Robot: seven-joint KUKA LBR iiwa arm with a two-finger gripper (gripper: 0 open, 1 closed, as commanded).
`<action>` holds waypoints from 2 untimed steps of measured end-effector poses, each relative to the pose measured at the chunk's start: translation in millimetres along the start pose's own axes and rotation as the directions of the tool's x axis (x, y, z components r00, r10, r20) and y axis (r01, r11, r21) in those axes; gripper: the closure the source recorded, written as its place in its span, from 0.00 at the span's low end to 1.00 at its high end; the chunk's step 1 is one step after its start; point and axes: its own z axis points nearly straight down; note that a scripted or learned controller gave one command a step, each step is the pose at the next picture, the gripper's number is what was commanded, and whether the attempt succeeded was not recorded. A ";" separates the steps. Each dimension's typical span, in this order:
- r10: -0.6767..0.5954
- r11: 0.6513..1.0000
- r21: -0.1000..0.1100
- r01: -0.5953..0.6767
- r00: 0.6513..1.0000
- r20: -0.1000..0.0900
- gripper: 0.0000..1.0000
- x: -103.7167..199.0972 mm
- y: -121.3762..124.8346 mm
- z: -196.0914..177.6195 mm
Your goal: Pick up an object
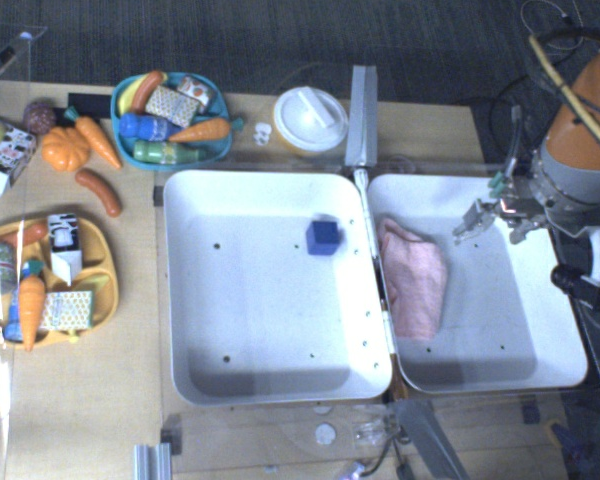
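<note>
Two thin fingers of the gripper (472, 224) stand slightly apart, nothing between them, hanging over the upper middle of the right bin (550, 368). Just behind them comes the wrist, then the orange band and grey body of the arm (580, 138), reaching in from the right edge.

Down and to the left of the fingertips, a pink cloth (413, 276) lies crumpled along the right bin's left wall, near the gripper but apart from it. Over the divider, in the left bin (240, 368), a small blue cube (323, 236) sits alone toward the upper right, well apart from the gripper.

Out on the wooden bench (130, 408), a round white lidded container (311, 118) stands just behind the left bin. Further left, a blue bowl (170, 153) is heaped with toy food, an orange carrot lying across its front. Beside it, a small toy pumpkin (64, 148), a loose carrot (102, 143) and a sausage (99, 192) rest on the bench. At the far left, a yellow tray (105, 268) holds more toy food and small cartons.
</note>
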 end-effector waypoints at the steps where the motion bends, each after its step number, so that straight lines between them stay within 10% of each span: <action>1: -0.129 0.992 0.000 0.129 0.992 0.000 0.00 29.3 14.6 111.7; 2: -0.173 0.985 -0.013 0.173 0.985 0.003 0.00 32.0 27.5 135.2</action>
